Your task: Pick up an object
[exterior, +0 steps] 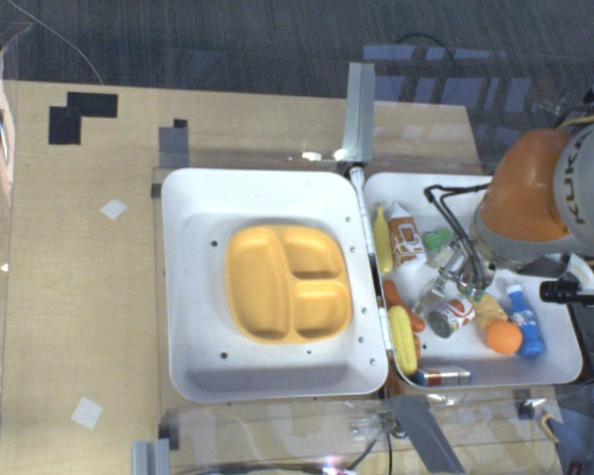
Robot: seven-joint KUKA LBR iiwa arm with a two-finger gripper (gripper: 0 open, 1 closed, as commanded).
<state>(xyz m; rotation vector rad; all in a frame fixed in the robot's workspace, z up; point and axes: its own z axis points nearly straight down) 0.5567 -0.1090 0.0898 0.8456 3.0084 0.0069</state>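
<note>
Crowding round the hand (453, 287) (its grip I cannot tell) could deflect it off the small red-and-white can (453, 317) onto the orange ball (503, 337).

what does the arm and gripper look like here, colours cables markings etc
The arm is a rounded grey body with a broad orange band above the wrist and part of dark lettering on the grey casing at the right. A thin black cable loops out from it toward the wrist. The gripper is small, metallic silver-grey, with some green at its base.
</note>
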